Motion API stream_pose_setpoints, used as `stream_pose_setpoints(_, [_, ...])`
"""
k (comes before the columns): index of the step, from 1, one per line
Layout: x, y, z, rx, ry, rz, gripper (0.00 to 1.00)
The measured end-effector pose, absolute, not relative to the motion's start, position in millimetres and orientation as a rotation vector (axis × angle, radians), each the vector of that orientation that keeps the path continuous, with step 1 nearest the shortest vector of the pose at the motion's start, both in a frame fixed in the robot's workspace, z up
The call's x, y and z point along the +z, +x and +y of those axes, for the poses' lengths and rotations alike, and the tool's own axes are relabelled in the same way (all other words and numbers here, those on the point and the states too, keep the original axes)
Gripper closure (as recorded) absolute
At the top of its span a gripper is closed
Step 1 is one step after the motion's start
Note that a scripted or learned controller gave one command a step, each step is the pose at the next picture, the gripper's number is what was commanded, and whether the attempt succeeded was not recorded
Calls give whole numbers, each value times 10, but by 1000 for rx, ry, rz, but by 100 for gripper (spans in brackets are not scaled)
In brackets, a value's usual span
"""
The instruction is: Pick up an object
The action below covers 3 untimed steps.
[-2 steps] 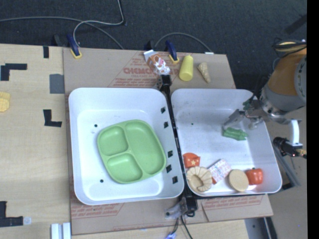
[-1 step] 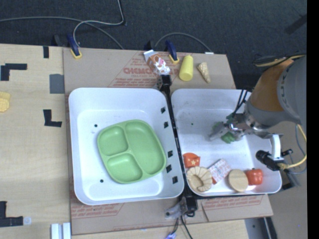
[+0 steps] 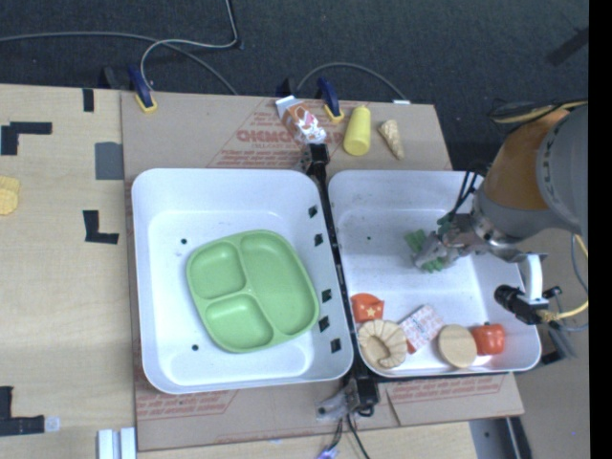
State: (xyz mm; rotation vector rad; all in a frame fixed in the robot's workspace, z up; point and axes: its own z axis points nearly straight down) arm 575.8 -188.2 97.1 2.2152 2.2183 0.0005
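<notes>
End effector [image 3: 442, 250] low in right bin [image 3: 382, 194], by its right wall | fingers' spread: cannot tell | green object [image 3: 422, 248] directly at its tip, touching or nearly | left bin [image 3: 153, 199] holds green divided plate [image 3: 251, 290]

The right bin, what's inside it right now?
In the right bin: a green item at the gripper, plus a red piece, pastry, packet, tan round and red item. The arm hides the bin's right side.
</notes>
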Motion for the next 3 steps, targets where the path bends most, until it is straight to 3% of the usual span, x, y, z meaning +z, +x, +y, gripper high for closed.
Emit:
stream_pose_setpoints(1, [864, 6691, -1429, 1, 2219, 2226, 100])
stream_pose_setpoints(2, [1376, 6074, -1046, -1, 2220, 2223, 100])
stream_pose_setpoints(3, [1843, 5859, -358, 0, 2219, 2225, 100])
